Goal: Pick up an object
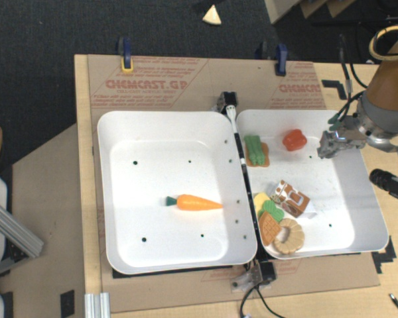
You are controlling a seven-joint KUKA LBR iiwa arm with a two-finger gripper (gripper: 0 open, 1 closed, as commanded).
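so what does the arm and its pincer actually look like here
The arm is a rounded grey body with an orange-brown band above the wrist. At its tip sits a small, dark grey metallic pincer. Thin dark cables loop near the wrist.

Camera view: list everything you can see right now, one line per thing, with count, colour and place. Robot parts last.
Left bin: 1, white, left half of bench.
Right bin: 1, white, beside the left bin.
Carrot: 1, orange with green top, lying in the left bin, lower middle.
Red toy: 1, red, right bin, far side.
Green toy: 1, green on tan, right bin, far left by the divider.
Toy food pile: several pieces, yellow, green, tan, brown and white, right bin near left corner; exact count unclear.
Clamps: 2, blue and yellow, far edge of the board.
Board: 1, brown, under both bins.
Arm: 1, grey with orange band, from the right.
Gripper: 1, grey, over the right bin's far right.
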